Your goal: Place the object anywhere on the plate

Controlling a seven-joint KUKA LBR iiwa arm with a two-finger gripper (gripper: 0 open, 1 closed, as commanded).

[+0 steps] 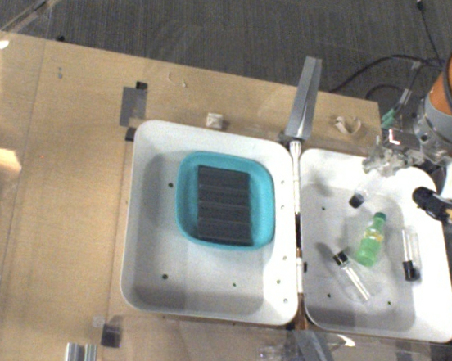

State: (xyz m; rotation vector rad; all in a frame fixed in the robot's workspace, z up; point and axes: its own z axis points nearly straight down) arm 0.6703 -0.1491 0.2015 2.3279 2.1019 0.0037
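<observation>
A teal plate with a dark ridged pad lies in the left bin. In the right bin a small green bottle lies near the middle. Beside it are a clear vial with a black cap to its lower left and another clear vial to its right. A small black piece sits above the bottle. My gripper hangs over the right bin's far edge, up and away from the bottle, with nothing visibly held.
A grey metal bar stands behind the seam between the bins. Cables and a black fitting trail from the arm over the right bin's far right corner. Bare wooden bench stretches to the left.
</observation>
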